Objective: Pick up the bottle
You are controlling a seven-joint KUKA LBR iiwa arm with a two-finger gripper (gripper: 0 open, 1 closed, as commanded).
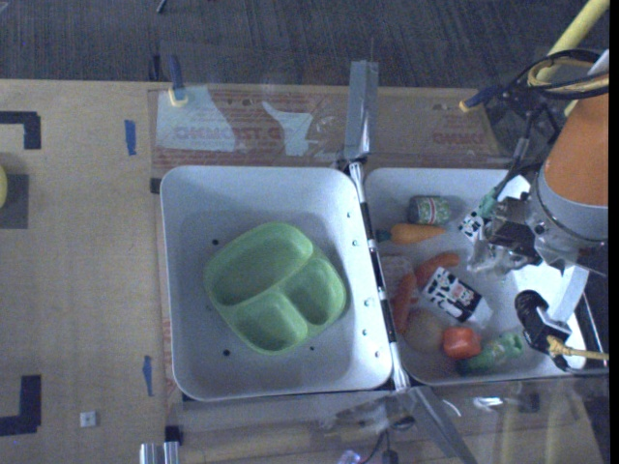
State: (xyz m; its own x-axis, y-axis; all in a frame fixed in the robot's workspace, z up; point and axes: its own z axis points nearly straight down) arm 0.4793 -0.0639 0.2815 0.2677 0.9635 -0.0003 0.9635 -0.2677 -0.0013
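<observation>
Hand hovers above the clutter; glossy green bottle, perhaps plastic.

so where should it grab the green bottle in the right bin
Probably across the middle of the green bottle, coming straight down. It lies on its side near the right bin front wall, long axis left-right, with a red tomato-like piece touching its left end, so close across its narrow width.

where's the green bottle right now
The green bottle lies on its side in the right bin, near its front edge, just right of the red tomato.
</observation>
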